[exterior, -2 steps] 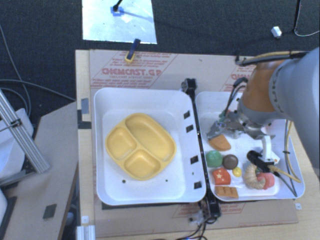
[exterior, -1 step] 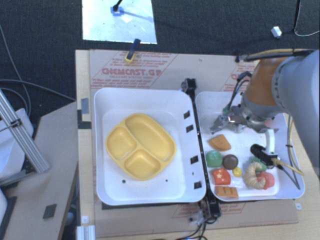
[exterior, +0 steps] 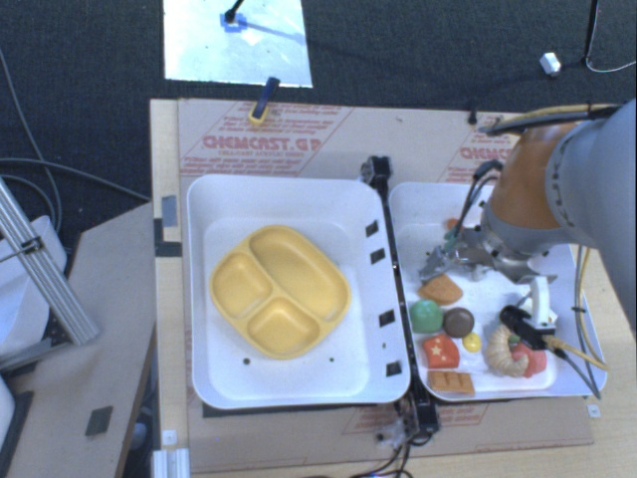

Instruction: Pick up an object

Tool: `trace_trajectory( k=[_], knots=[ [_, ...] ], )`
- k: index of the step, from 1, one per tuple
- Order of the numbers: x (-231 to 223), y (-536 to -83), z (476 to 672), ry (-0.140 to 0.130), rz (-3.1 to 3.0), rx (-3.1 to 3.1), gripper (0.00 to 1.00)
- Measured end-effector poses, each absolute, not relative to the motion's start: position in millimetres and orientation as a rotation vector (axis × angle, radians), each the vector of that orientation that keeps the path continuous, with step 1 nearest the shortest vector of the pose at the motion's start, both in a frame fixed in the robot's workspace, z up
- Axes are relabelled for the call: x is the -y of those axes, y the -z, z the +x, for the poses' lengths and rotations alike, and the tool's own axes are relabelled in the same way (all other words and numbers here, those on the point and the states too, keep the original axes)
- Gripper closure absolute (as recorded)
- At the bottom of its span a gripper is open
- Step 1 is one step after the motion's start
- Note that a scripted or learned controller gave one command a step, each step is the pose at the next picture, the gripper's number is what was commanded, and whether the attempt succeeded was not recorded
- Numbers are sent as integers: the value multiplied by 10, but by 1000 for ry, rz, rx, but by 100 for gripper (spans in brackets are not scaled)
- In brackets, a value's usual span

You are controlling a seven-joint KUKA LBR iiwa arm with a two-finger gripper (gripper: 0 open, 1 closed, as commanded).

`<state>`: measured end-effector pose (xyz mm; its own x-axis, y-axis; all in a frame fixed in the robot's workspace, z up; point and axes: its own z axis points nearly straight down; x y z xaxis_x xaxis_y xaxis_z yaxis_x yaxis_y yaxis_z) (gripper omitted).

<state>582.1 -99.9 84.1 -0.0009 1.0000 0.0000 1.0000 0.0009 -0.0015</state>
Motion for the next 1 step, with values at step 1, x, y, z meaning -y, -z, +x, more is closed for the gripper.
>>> trace_trajectory(
  k=[1],
  knots=[
    [988,-839,5416,-2,-2219,2220,0]
  ],
)
